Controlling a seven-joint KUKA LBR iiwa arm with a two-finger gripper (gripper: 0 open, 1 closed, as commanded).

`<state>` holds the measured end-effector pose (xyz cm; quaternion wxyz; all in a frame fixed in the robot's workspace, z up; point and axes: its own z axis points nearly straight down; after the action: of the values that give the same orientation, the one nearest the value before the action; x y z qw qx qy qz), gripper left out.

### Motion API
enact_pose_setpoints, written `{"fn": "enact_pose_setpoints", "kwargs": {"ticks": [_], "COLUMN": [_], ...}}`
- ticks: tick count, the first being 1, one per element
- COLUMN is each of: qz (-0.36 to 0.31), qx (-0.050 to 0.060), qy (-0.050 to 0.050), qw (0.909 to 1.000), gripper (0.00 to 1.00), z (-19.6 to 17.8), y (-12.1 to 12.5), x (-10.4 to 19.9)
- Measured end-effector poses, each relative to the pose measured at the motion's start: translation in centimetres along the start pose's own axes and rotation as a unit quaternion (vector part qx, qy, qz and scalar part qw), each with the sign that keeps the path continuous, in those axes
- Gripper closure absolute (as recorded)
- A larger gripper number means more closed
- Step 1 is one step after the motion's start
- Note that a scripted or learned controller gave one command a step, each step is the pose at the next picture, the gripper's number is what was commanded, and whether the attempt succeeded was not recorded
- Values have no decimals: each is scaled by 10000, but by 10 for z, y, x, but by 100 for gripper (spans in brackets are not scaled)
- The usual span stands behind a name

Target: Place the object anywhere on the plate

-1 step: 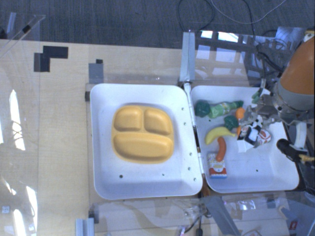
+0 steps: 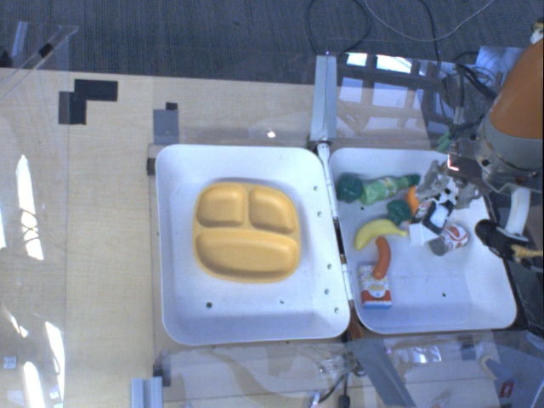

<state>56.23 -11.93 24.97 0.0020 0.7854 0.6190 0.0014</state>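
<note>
The gripper [image 2: 438, 195] hangs low over the cluttered right bin [image 2: 476, 313], beside the toy banana [image 2: 378, 230]; whether it grips anything I cannot tell. The yellow divided plate [image 2: 246, 230] sits left of that banana, bare. Best isolate one toy, lift cleanly clear before crossing

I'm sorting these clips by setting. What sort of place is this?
Most likely a robotics lab test bench, not a kitchen. Two shallow white bins sit side by side on a wooden bench, a yellow sectioned plate in one, toy food such as a banana in the other, with loose cables behind.
</note>
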Motion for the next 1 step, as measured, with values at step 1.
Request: {"fn": "enact_pose_setpoints", "kwargs": {"ticks": [1], "qz": [-842], "qx": [14], "qy": [6], "qw": [9964], "gripper": [100], "z": [46], "y": [20], "x": [75]}}
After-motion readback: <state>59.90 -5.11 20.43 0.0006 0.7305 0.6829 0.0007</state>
